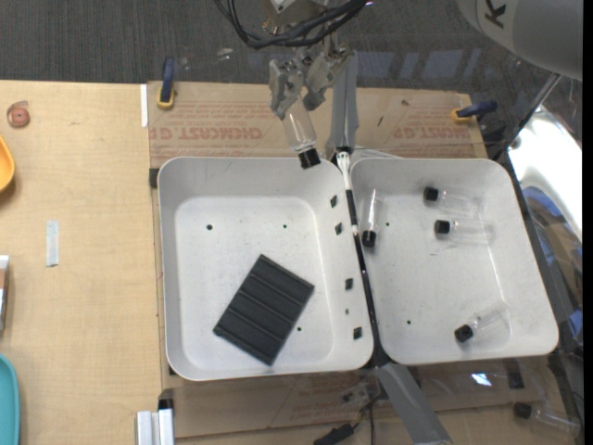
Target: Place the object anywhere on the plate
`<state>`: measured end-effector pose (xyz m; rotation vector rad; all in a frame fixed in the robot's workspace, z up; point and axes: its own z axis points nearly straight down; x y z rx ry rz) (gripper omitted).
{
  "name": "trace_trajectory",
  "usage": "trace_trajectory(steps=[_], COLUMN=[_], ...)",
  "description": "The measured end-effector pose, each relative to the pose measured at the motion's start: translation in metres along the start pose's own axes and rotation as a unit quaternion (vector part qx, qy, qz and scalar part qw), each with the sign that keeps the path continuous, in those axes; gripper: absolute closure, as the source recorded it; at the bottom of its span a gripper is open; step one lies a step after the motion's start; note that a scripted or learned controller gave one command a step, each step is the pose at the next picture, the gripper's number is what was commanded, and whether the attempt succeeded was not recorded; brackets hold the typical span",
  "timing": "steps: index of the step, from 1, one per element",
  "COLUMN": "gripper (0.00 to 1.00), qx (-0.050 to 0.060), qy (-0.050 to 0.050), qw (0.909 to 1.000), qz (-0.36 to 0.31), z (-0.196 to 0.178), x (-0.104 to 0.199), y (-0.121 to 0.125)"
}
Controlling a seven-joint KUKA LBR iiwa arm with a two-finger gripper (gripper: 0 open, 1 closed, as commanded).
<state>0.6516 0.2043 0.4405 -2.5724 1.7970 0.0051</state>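
A: Gripper?
B: Gripper (298, 89) is up at the top, above the back rim of the left bin (185, 248), near the seam between the two bins. A clear vial (302, 139) with a black cap sits pinched between its fingers, hanging tilted, cap end down, right at the bin's rear edge.
A: So closed on the vial?
B: Yes, fingers clamped on its upper end.
A: Plate?
B: Dark ribbed plate (265, 308) lies flat on the left bin's floor, toward the front, turned at an angle. The held vial is well apart from it, at the opposite end of the bin.
A: Right bin (528, 248)?
B: Four more vials. One (368, 222) lies just beside the divider on the left side, cap toward the front. Two (443, 196) (460, 229) sit close together near the back middle. One (482, 326) is at the front right corner.
A: Anything else?
B: Cardboard (222, 130) under the bins, held by a clamp (167, 89) at the back left and another (473, 111) at the back right.
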Motion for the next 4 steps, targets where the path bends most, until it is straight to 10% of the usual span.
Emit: trace_trajectory(steps=[1, 2, 3, 4], gripper=[1.00, 1.00, 1.00, 1.00], qx=[-0.001, 0.000, 0.000, -0.002], qy=[0.000, 0.000, -0.003, -0.001], qw=[0.9732, 0.9509, 0.9522, 0.8988], qz=[-0.230, -0.310, -0.306, -0.438], z=[0.117, 0.007, 0.000, 0.001], x=[-0.025, -0.021, -0.019, 0.005], y=[0.012, -0.013, -0.014, 0.003])
